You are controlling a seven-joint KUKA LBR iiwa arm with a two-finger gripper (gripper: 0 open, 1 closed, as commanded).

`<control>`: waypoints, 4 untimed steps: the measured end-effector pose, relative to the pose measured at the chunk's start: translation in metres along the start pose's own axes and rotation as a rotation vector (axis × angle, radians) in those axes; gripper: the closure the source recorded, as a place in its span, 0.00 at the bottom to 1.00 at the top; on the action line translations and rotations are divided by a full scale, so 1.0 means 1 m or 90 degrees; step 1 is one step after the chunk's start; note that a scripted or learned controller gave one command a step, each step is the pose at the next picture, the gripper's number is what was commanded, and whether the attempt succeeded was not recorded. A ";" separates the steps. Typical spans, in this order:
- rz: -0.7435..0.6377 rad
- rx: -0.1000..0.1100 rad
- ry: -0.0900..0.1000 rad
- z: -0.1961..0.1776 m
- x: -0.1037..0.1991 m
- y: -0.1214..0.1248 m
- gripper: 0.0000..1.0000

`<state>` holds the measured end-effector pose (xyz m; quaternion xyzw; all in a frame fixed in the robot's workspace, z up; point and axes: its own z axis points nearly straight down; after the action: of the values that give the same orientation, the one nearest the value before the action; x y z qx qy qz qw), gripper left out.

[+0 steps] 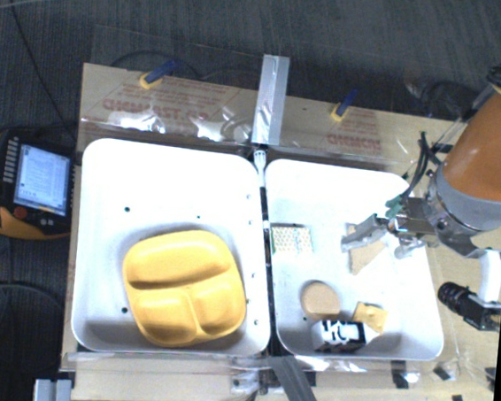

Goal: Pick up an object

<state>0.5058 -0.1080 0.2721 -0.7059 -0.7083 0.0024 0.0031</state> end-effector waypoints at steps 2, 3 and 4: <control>0.013 0.000 0.000 0.145 -0.085 0.068 0.00; 0.009 0.000 0.001 0.178 -0.093 0.076 0.00; 0.009 0.004 0.003 0.172 -0.092 0.074 1.00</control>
<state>0.5792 -0.1997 0.0993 -0.7108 -0.7033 0.0033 0.0070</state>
